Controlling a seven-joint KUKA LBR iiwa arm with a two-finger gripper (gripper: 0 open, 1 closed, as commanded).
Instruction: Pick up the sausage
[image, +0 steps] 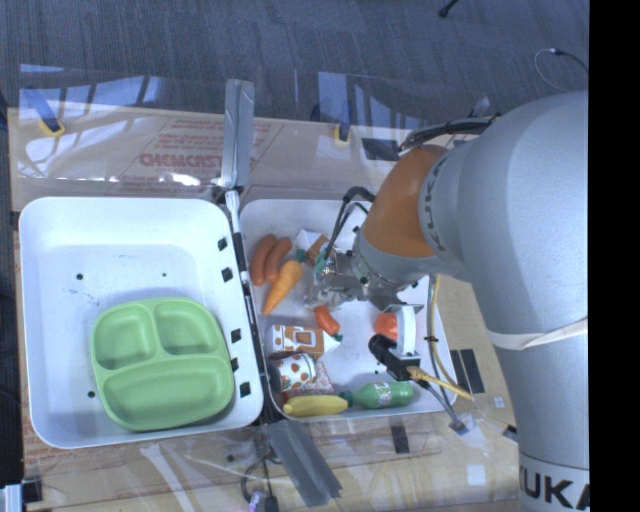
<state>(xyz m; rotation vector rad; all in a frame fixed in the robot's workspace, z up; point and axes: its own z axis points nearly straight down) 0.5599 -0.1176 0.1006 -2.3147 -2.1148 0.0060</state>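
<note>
The grey arm (520, 250) with its orange band (400, 215) reaches in from the right over the right bin (290, 212). Its gripper (328, 283) hangs low among the toy food, and I cannot tell how it stands. The sausage (268, 258), two reddish-brown links side by side, lies near the bin's upper left, just left of the gripper and apart from it. A carrot (282, 284) slants just below the sausage, touching it. Lower lie a small printed box (297, 340) with unreadable print, a banana (315, 405) and a green bottle (383, 394). The left bin (60, 240) bears a green divided plate (160, 362). Faded red lettering on cardboard (180, 160) behind the bins is too faint to read; "KUK" shows on the arm's base (552, 490)
</note>
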